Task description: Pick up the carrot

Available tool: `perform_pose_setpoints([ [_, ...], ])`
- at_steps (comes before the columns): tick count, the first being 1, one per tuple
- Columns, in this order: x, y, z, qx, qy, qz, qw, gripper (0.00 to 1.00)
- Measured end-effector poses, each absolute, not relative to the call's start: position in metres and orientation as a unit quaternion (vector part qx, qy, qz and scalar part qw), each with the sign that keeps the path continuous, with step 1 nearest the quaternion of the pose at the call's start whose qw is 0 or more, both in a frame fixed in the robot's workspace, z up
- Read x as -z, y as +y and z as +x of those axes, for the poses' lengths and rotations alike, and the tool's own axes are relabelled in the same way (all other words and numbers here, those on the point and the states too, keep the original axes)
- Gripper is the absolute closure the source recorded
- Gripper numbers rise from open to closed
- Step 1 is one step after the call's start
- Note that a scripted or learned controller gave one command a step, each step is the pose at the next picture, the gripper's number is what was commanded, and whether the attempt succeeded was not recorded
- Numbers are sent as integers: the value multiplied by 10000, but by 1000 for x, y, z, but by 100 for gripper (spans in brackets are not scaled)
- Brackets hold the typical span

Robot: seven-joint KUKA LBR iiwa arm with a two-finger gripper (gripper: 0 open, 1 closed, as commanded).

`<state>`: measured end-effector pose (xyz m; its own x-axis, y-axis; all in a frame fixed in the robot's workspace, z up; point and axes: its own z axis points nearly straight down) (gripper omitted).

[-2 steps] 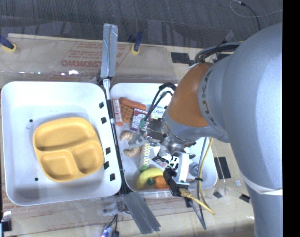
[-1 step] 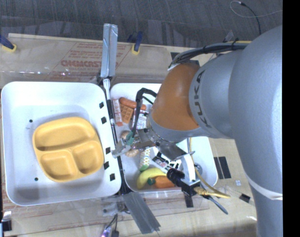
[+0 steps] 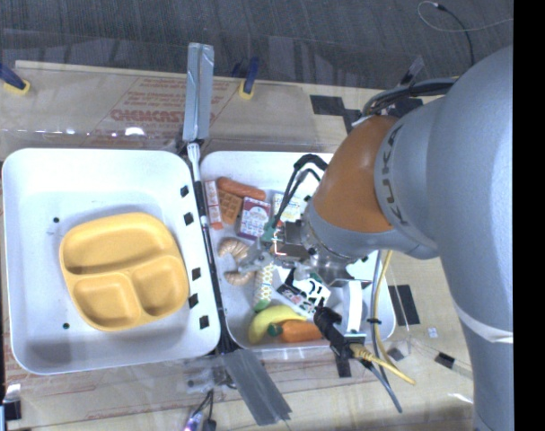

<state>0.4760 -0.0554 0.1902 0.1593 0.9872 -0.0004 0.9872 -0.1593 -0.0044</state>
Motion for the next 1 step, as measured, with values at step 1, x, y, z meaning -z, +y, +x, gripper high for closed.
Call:
perform_pose_setpoints([
  [1, -113, -106, 483, 49, -7547, -6560, -77, 0],
])
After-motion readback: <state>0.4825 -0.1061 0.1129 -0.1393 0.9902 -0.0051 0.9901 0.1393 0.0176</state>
